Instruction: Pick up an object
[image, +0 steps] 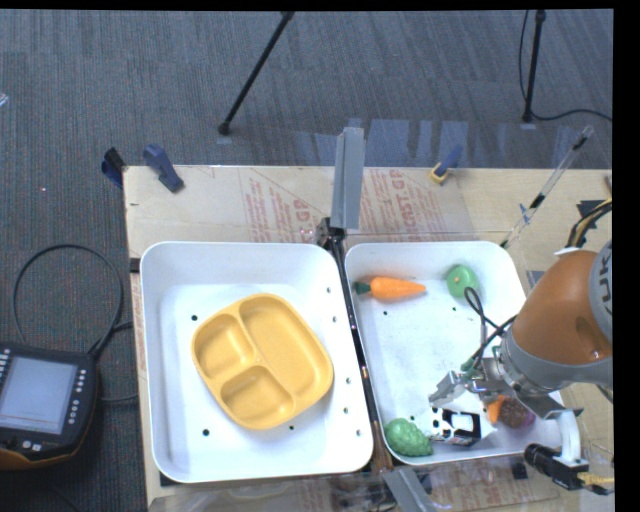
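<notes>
Camera view: table (230, 205) carries two white bins side by side. Left bin (165, 300) holds a yellow tray (262, 359), tilted diagonally, near the bin's middle, with bare white floor all round it and most room along the top and left walls. Right bin (505, 262) has things pushed to its edges: carrot (397, 289) lying flat near the top wall, pointing right; green ball (461, 279) just beside it, near the top right corner; green lump (408, 437) against the bottom wall at the left corner; black-and-white toy (457, 426) just right of it, near the bottom rim. Middle of the right bin is open floor. Arm (560, 325) comes in over the right rim, covering the lower right corner. End effector (462, 384) sits low over the bottom part of the bin, just above the black-and-white toy; cannot tell how wide it stands or whether anything is in it. Small orange and dark bits show by the wrist, too hidden to name.
</notes>
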